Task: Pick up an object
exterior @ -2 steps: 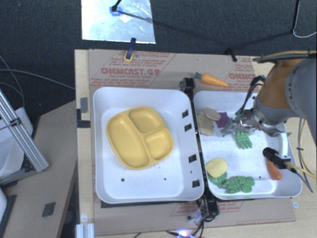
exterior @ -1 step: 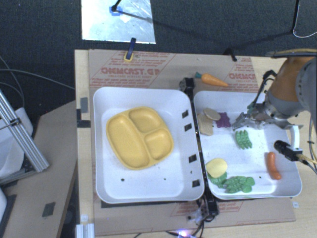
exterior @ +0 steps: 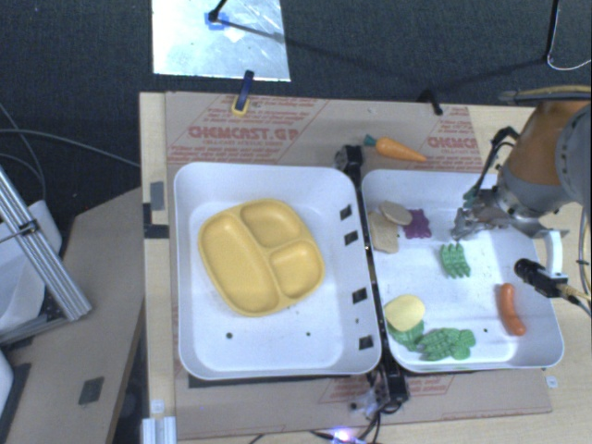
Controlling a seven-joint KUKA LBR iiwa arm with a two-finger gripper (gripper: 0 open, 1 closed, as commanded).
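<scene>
My gripper [exterior: 460, 230] hangs over the right bin [exterior: 532, 296], just above a small green ridged piece [exterior: 454, 261]. Nothing shows between its fingers. In the same bin lie an orange-red sausage [exterior: 509, 309] at the right, a yellow round piece [exterior: 404, 312] and a green leafy piece [exterior: 447, 342] at the front. A tan disc [exterior: 396, 214], a beige slab [exterior: 383, 235] and a purple piece [exterior: 418, 224] sit at the back left.
The left bin [exterior: 199, 340] holds a yellow divided plate [exterior: 261, 255]. An orange carrot [exterior: 400, 150] lies on the cardboard behind the right bin. A blue and yellow tool [exterior: 243, 93] rests near the bench's back edge.
</scene>
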